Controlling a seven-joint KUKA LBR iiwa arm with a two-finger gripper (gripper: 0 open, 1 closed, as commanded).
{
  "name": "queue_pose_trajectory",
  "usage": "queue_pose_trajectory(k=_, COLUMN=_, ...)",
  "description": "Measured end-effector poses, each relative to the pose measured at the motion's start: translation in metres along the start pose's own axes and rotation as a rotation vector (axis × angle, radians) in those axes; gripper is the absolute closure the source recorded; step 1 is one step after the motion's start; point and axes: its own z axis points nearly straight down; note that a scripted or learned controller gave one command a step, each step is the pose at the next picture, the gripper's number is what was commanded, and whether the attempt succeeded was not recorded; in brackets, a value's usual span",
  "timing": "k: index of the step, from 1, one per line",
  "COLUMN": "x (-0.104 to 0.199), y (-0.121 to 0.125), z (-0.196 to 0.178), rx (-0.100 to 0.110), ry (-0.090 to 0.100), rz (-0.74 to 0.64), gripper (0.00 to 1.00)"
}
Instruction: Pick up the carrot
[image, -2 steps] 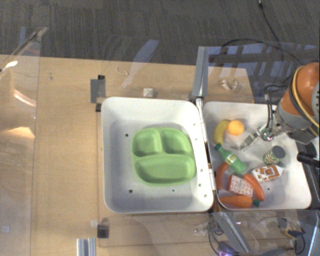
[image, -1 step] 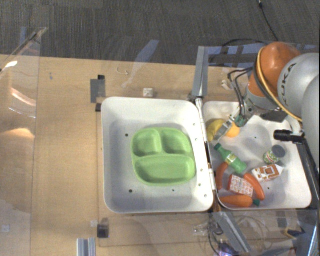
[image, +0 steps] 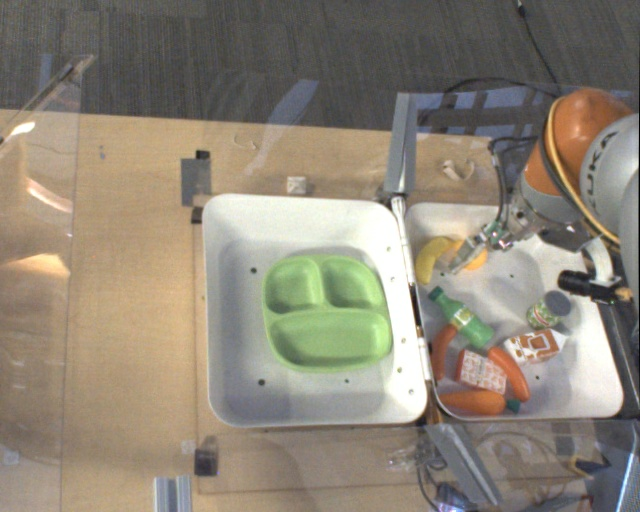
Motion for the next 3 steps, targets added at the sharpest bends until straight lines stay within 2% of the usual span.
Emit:
queue_pose_trajectory(k=1, x=-0.006, y=0.001, z=-0.013, rx=-0.012, ry=-0.021, rz=0.0, gripper=1.0)
queue_pose_trajectory(k=2, x=0.026, y=0.022, z=-0.117, rx=-0.002, ry=-0.016, rz=0.039, gripper=1.0)
queue_pose_trajectory(k=3, x=0.053, y=0.036, z=-0.113, rx=0.001, ry=-0.014, rz=-0.203, gripper=1.0)
